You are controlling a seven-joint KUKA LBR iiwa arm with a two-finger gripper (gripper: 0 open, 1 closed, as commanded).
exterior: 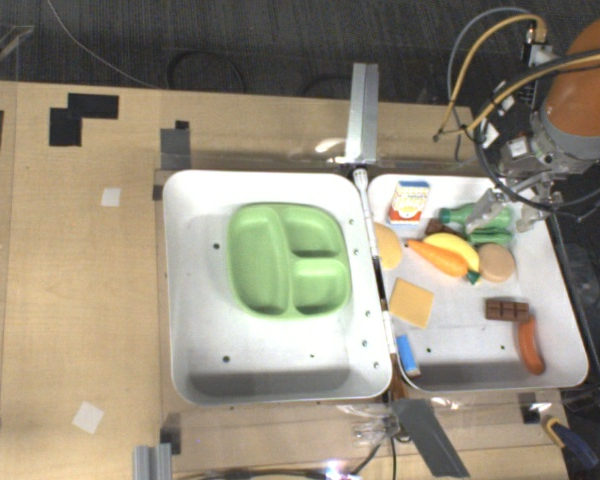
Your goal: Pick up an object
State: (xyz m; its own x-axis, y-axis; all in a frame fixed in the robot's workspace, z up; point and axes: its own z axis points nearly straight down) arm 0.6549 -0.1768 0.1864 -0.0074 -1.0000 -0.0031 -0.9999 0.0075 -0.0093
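My gripper (508, 206) hangs low at the back right of the right bin (565, 298), right above the right end of a green bottle-shaped toy (472, 216). The view does not let me tell whether anything is held. Just in front of the toy lie a yellow banana (458, 247), an orange carrot (436, 258) and a round tan bun (496, 262). A small white and orange carton (410, 200) stands at the back left of that bin.
The right bin also holds a yellow cheese slice (412, 301), a chocolate bar (507, 310), a sausage (531, 347), a blue piece (407, 354) and a tan round piece (387, 245). In the left bin (195, 298) lies a green divided plate (285, 258). Cables loop above the wrist.
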